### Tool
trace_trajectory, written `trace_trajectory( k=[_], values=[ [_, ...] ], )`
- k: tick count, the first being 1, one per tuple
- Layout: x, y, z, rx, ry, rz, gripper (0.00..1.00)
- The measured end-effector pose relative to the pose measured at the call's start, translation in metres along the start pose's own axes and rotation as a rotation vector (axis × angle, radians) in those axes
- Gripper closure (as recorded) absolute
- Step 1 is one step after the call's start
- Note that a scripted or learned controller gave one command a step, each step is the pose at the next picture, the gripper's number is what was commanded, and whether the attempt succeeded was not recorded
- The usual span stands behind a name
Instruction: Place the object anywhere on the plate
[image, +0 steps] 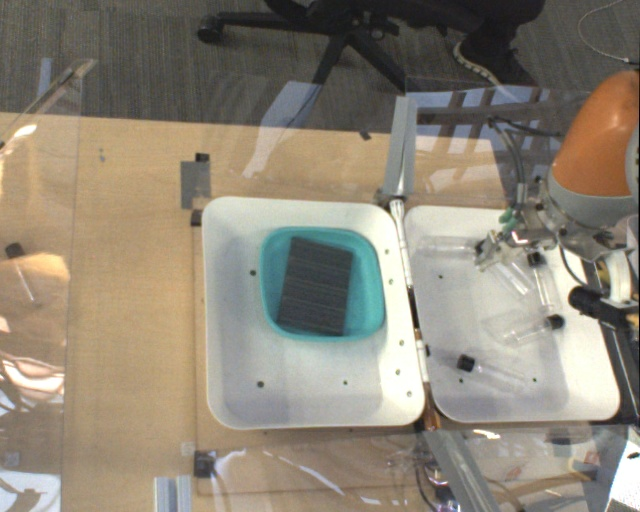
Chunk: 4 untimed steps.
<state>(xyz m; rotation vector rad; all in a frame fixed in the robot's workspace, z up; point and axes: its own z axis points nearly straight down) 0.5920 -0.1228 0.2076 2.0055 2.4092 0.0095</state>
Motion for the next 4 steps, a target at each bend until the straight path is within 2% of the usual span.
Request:
trace_trajectory(
  k=[1, 2, 3, 4],
  values=[
    [0.000, 0.000, 0.000, 0.000, 0.000, 0.000, 0.00],
    [0.007, -0.060, -0.113, -0.001, -0.003, -0.033, 0.00],
    [-0.053, -0.112, -0.128, -0.001, -0.005, 0.041, 0.00],
    [-0.064, -0.115, -0.176, -0.001, -0.006, -0.099, 0.00]
  ],
)
